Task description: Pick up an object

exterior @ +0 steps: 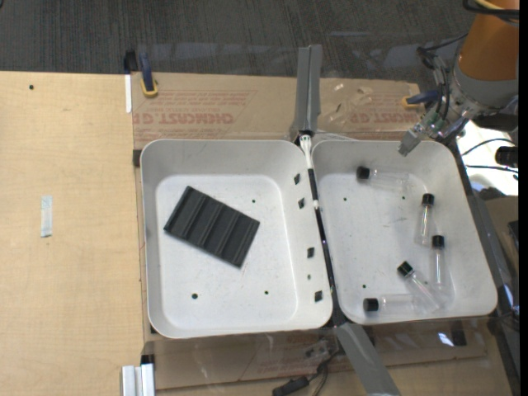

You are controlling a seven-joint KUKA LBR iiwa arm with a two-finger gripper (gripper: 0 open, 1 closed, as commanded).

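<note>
A: Five clear tubes w/ black caps, all in the right bin (462,180), none lifted. So task's at zero as far as I can judge — nothing picked yet, whole grab left to do.

B: Near to far?

A: Nearest: one tube lying along the front wall (394,303), cap at its left end. Just behind it a slanted tube (415,278), cap up-left. Then an upright-ish pair on the right side, the lower one (437,260) and the upper one (426,215), close to each other. Farthest, a tube near the back wall (375,174), cap on left. All lie flat; bodies see-through, hard to make out vs. the white floor, caps stand out.

B: Left bin (148,221)?

A: Dark ribbed rectangular panel (212,226), lying flat at a slant, mid-left.

B: Hand?

A: Hand (415,141) hangs over the right bin's back rim, above the far tube, touching nothing. Carries nothing I can see; open or clenched, can't tell — too small and blurred.
</note>
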